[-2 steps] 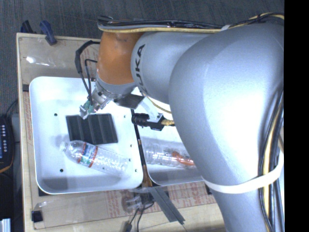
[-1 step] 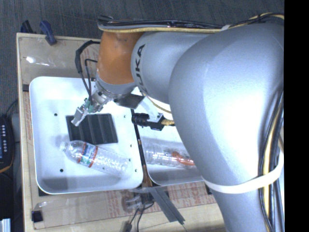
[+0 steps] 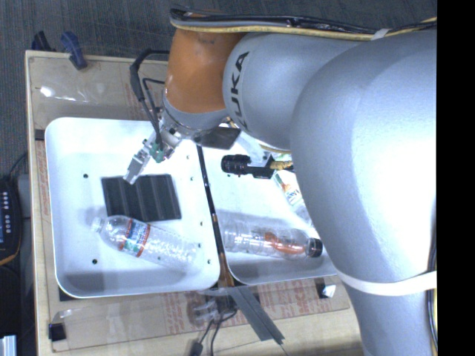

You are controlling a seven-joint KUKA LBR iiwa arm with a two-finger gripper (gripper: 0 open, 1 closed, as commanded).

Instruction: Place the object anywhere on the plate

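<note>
A black ridged plate [image 3: 141, 197] lies flat in the middle of the left bin [image 3: 59, 147]. Just in front of it, a clear plastic bottle with a red label [image 3: 145, 241] lies on its side, close to the plate's near edge. My gripper [image 3: 135, 169] hangs over the plate's far left corner, reaching down from the orange-banded wrist. I see nothing held in it.
In the right bin [image 3: 274, 277] lies a second clear bottle with a black cap [image 3: 271, 242], and a small labelled bottle [image 3: 291, 193] is partly hidden under the arm. The arm covers most of the right bin. A divider rim [image 3: 210, 213] separates the bins.
</note>
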